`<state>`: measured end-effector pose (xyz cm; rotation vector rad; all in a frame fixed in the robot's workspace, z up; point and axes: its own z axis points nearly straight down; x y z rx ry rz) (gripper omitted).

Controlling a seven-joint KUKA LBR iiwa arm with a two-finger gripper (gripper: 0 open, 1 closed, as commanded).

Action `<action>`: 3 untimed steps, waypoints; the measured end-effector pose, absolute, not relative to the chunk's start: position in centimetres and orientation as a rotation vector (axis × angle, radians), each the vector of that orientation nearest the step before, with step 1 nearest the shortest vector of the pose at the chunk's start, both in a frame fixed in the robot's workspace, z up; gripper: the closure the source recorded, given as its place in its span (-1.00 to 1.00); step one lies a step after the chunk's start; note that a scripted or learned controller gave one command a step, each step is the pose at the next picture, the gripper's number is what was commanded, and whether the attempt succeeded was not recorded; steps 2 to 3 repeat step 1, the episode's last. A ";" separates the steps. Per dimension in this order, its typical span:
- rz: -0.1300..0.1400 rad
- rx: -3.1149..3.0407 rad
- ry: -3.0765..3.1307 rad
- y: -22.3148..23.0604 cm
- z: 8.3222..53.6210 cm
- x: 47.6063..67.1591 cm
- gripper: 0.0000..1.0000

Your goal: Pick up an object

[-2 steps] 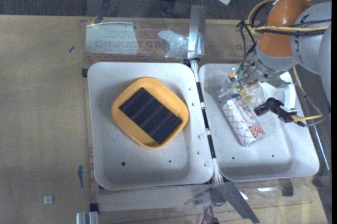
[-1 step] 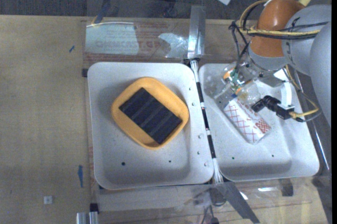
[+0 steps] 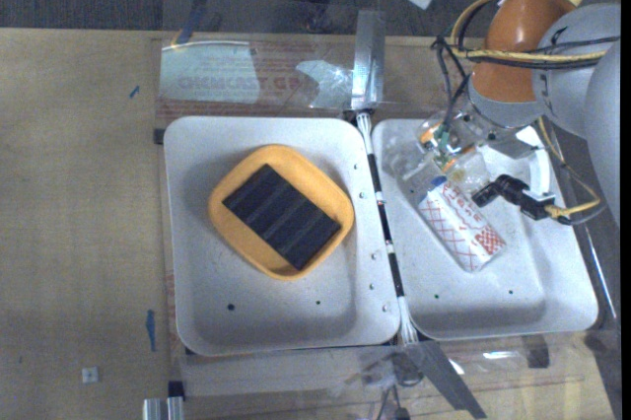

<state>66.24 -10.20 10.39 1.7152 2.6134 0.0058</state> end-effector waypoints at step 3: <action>0.002 1.223 2.887 -8.5 18.6 66.8 1.00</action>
